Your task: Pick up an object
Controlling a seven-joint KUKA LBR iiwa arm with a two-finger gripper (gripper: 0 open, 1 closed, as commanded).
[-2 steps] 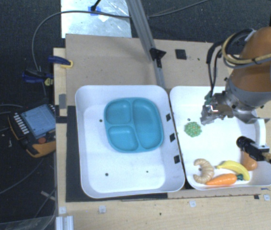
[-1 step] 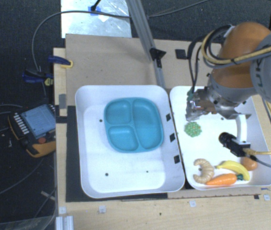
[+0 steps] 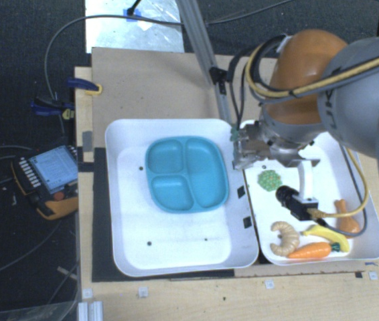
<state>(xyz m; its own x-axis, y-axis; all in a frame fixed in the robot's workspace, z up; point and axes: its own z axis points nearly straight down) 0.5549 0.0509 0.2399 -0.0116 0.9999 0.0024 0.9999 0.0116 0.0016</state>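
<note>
green broccoli piece (image 3: 269, 179) lies in the right bin (image 3: 370, 236), just below-right of the gripper (image 3: 243, 154); can't tell the gripper's state. farther out sit the croissant (image 3: 284, 236), carrot (image 3: 309, 251) and banana (image 3: 323, 235), while the blue divided plate (image 3: 186, 173) rests in the left bin (image 3: 126, 246).

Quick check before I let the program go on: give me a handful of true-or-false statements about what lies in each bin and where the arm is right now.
1. The blue divided plate lies in the left bin. True.
2. The carrot lies in the left bin beside the plate. False: it lies in the right bin, near the front edge, next to the croissant.
3. The green round piece lies in the right bin. True.
4. The banana rests on the blue plate. False: it lies in the right bin, just behind the carrot.
5. The arm hangs over the left bin. False: it is over the back part of the right bin.
</note>
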